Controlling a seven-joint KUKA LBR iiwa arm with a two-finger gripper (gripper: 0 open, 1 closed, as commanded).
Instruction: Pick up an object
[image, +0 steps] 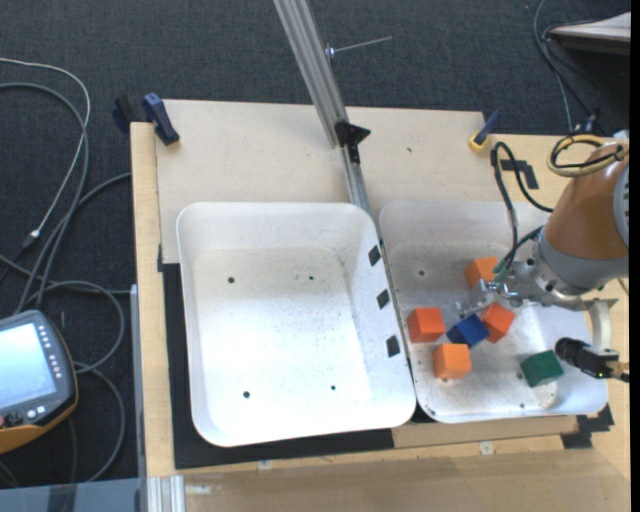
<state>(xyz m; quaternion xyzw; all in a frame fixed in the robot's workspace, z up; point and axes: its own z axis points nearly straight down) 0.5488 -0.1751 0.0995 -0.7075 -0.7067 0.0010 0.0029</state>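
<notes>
In the right bin (440, 405) lies a loose cluster of small blocks. An orange cube (427, 324) sits nearest the bin's left wall, a second orange cube (452, 361) lies just below it toward the front, and a blue block (466, 331) rests between them and a third orange block (498, 322), touching that one. A fourth orange block (481, 270) lies farther back, partly hidden by the claw (487, 291). A green block (542, 369) sits apart near the front right corner. The claw is low over the cluster, just beside the blue and orange blocks; whether it is apart or together cannot be told. The arm (585, 235) enters from the right. The left bin (200, 225) stands alongside on the counter (250, 150).
</notes>
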